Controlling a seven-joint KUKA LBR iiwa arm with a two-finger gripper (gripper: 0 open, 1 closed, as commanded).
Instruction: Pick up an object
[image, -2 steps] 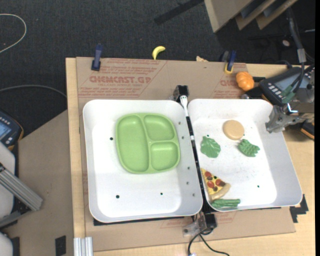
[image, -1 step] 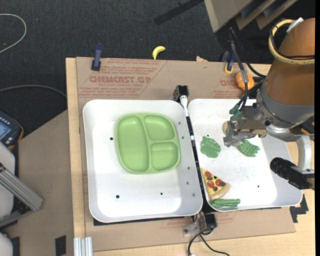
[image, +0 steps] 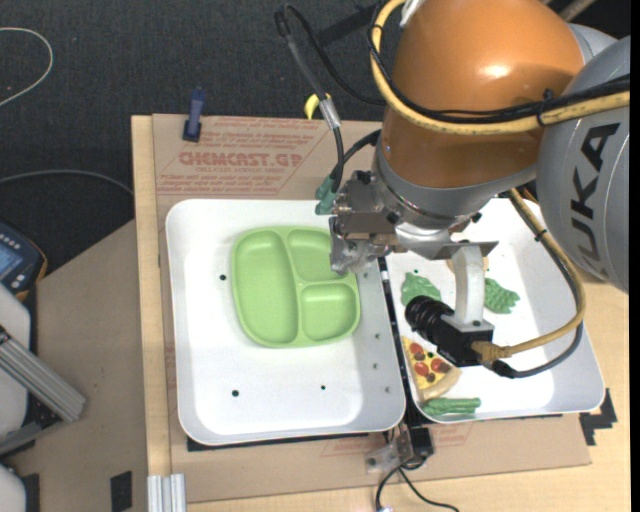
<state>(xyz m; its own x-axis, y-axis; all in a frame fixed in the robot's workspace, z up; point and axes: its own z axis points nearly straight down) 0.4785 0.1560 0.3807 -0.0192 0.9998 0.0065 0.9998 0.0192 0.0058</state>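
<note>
Pincer (image: 343, 256) hangs low over the left bin (image: 190, 330), at the bin's right side, directly above the far right corner of a green divided plate (image: 285, 295); its metal body hides the tips, so whether it stands wide or narrow cannot be told, and nothing is seen held in it. The plate lies flat in the middle of the left bin, one long compartment to the left and two smaller ones to the right; the pincer sits over the upper small compartment, near the plate's rim.

Just across the divide, the right bin (image: 570, 375) holds several small toy foods; a pizza slice (image: 430, 368) lies near the bin's left wall, a green pod (image: 450, 406) just beside it at the near edge, one green leaf (image: 418, 288) further up and another green leaf (image: 500, 297) to its right, apart from the first.

Both bins rest on a brown tabletop (image: 250, 150) printed with red lettering; a blue clip (image: 193, 115) sits at its far edge.
</note>
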